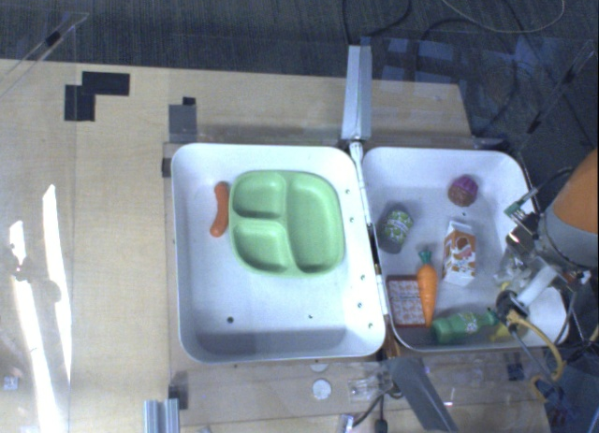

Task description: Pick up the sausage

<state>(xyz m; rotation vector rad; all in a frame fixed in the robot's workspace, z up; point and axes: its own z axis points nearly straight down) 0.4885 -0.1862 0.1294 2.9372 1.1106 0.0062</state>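
**A:** Sausage, position?

**B:** Left bin, left part. It lies lengthwise, near to far, just beside the left edge of the green plate. Touching the plate or only close, can't tell. Nothing lies on it.

**A:** Gripper?

**B:** Gripper is over the right rim of the right bin, on the arm reaching in from the right. It is well apart from the sausage, with the plate between them. Open or closed, cannot tell: that corner is too small and cluttered. No object seen in its hold.

**A:** Step in hand?

**B:** My read is the very start. The approach to the sausage is not yet made, and nothing of the pick is done.

**A:** What does the next move call for?

**B:** A long carry leftward, high enough to clear the carrot, carton and green bottle, then the plate. After that, a descent on the sausage's middle, closing across its narrow width. Room is tight, with the plate edge on one side and the bin wall near the other. A misaligned drop would likely nudge the plate or roll the sausage away.
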